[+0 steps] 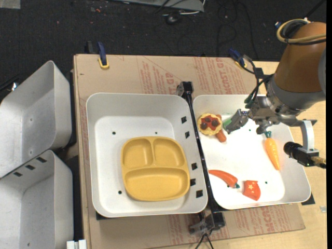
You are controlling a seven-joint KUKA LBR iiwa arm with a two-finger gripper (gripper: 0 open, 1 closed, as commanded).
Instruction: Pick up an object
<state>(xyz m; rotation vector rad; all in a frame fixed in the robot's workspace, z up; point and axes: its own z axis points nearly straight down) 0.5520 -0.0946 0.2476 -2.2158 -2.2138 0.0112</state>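
The right bin [295, 191] holds several toy foods. A small round pizza [210, 123] lies at its back left, with a little red sausage [222, 136] touching its lower right side. An orange carrot [272, 152] with a green top lies on the right side of the bin. A red chili pepper [223, 177] and a red strawberry [251, 190] sit near the front. My gripper [249, 122] hangs over the back of this bin, between the pizza and the carrot's top. I see nothing held in it.
The left bin [104, 139] holds a yellow divided plate [154, 168]. A black divider [196, 149] runs between the two bins. Two tilted white bins [31, 134] stand off the bench at the far left. The arm's orange band [306, 51] rises at the right.
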